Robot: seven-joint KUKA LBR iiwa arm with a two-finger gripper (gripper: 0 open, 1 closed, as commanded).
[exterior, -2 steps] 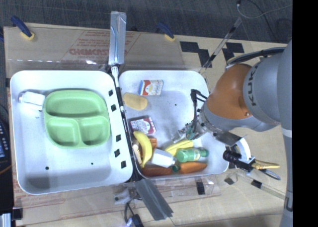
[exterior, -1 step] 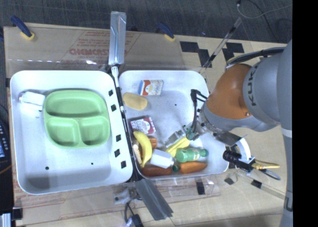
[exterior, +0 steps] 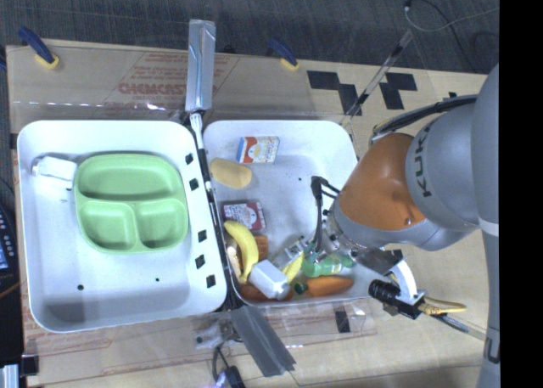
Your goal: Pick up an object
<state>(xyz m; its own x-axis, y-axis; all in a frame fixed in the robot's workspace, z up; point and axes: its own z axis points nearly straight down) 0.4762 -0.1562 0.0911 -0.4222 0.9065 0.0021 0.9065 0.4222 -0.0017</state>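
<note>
Right bin (exterior: pixel 339 144), near edge: cluttered pile at about 6 o'clock in the bin. Carrot (exterior: pixel 327 286) lies along the near wall, white block (exterior: pixel 268 278) just left of it, touching a banana (exterior: pixel 243 247) that curves up toward 9 o'clock. Green item (exterior: pixel 324 267) sits just above the carrot.

Gripper (exterior: pixel 318 250) is down in that pile, under the orange wrist band; can't tell if it's spread or pressed together, and nothing visibly sits in it. Arm (exterior: pixel 450 174) enters from 3 o'clock.

Mid bin: dark red packet (exterior: pixel 244 214) just above the banana. Further: tan oval item (exterior: pixel 231 173) at the left wall, then white-and-red carton (exterior: pixel 258 149) near the far wall at 12 o'clock.

Left bin (exterior: pixel 51 293): green tray (exterior: pixel 131 200), three compartments, toward the far half.

Tabletop (exterior: pixel 85 81) beyond, blue clamps (exterior: pixel 38 47) on the far edge.
</note>
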